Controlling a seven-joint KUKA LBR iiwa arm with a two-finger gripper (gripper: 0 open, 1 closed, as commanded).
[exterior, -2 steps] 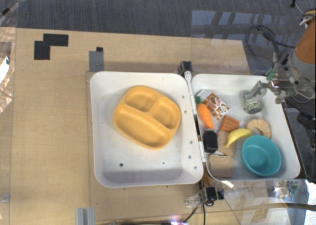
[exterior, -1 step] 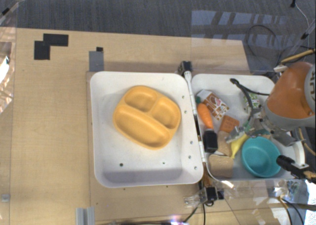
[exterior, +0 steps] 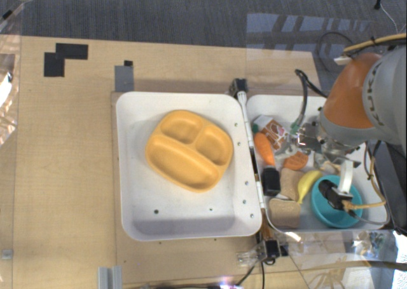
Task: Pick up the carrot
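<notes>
Gripping nothing that can be made out, the claw [exterior: 304, 143] is hovering low in the right bin [exterior: 289, 101], hanging under the grey arm [exterior: 372, 100] with its orange band; how the claw is set, wide or narrow, cannot be told from this slant, since the wrist and cables are covering it. The carrot [exterior: 264, 148] is lying in that same bin near its left wall, slanted, just to the left of the claw and seemingly apart from it. Around it a crowd is sitting: a brown patterned packet [exterior: 275, 131] just above, a black block [exterior: 271, 181] below, a banana [exterior: 307, 184], a teal bowl [exterior: 336, 204] and a tan block [exterior: 285, 213] lower down. In the left bin [exterior: 133, 154] a yellow divided plate [exterior: 189, 149] is resting alone. As for progress, the approach is looking largely made, but the carrot is lying on the bin floor, so the grasp and the lift are both left to do; the claw is probably needing a small shift leftward first.
</notes>
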